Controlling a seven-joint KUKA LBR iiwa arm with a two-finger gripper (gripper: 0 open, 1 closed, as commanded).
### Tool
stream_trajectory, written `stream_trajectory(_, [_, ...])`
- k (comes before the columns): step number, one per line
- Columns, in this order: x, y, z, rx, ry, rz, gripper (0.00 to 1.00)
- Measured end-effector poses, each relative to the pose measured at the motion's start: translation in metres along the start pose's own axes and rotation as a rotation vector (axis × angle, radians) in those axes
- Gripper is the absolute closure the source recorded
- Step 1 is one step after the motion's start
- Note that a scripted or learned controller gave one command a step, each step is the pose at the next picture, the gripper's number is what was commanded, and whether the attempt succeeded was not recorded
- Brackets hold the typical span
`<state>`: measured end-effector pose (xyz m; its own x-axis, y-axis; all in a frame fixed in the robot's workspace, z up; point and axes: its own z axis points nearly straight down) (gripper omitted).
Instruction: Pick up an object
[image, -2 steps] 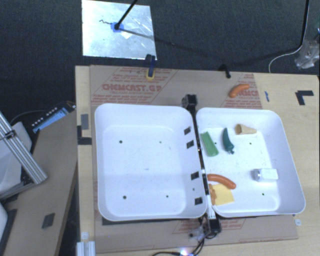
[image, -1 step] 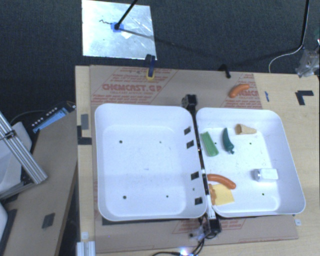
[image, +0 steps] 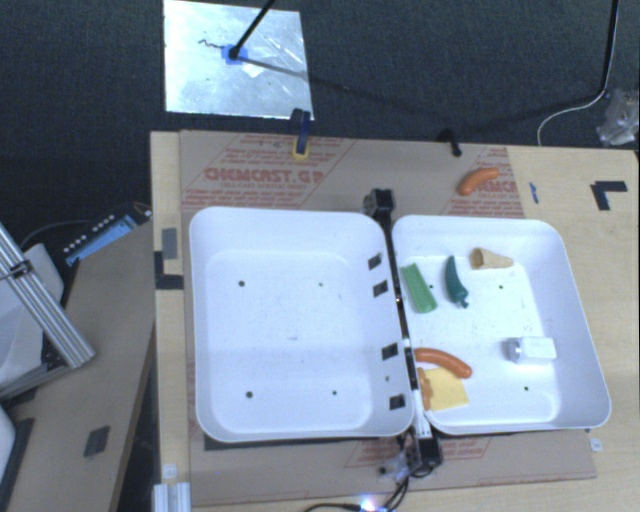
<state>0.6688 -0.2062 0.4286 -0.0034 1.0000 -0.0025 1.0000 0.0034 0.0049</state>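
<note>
The right bin (image: 570, 300) holds several small objects. A light green block (image: 419, 287) lies near its left wall, with a dark teal piece (image: 456, 282) just to its right. A tan wedge (image: 490, 260) sits toward the back. An orange sausage shape (image: 442, 360) lies above a yellow slab (image: 443, 390) at the front left. A small white and grey object (image: 530, 349) rests at the right.
The left bin (image: 290, 330) stands beside the right one, joined by black clips along the divider (image: 398, 320). Another orange sausage (image: 478, 180) lies on the cardboard behind the bins. A silver sheet (image: 236, 60) lies at the back left, and a metal frame (image: 35, 300) stands at the far left.
</note>
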Motion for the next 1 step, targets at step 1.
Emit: stream_trajectory(1, [0.0069, -0.0001, -0.0138, 0.000, 0.000, 0.000, 1.00])
